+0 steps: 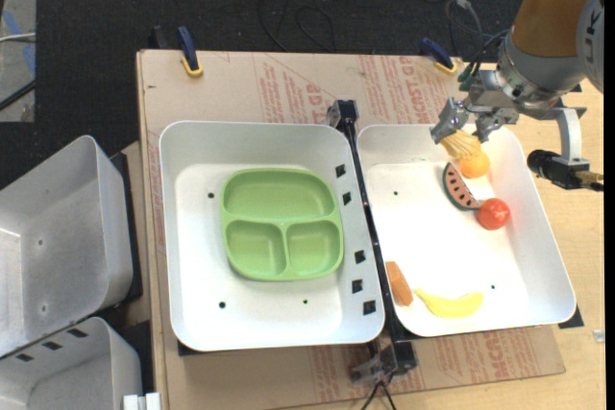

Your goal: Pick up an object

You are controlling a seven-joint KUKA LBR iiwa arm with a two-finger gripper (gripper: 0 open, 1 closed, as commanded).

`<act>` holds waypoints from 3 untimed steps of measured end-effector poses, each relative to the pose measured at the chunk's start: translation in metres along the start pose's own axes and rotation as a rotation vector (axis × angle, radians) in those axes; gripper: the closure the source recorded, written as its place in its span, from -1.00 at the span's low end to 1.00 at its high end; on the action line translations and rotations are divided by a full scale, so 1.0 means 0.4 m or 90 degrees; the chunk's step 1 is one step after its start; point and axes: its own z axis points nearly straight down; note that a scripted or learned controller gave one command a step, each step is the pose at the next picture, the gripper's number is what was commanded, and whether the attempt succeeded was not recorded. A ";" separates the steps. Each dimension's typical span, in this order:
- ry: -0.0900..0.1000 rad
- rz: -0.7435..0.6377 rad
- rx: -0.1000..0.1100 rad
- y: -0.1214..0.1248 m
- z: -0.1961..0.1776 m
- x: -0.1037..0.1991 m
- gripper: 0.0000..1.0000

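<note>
The pincer point(468, 132) is hanging over the far left corner of the right bin point(553, 254), its fingers spread partway and closing around a pale yellow ridged object point(462, 146) that is sitting between them. Just right of it an orange fruit point(476, 164) is lying, touching the watermelon slice point(458, 186) nearer in. A tomato point(493, 213) is resting just right of the slice. Along the near side a carrot point(399, 283) is lying by the left wall, and a banana point(450, 303) is curving just right of it. In the left bin point(187, 206) a green divided tray point(282, 224) is sitting in the middle. Both bins are resting on the table point(250, 86).
</note>
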 end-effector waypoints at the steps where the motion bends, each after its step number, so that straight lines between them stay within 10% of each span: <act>1: 0.001 -0.001 0.003 -0.013 0.028 0.128 1.00; 3: 0.001 -0.001 0.005 -0.111 0.037 0.365 1.00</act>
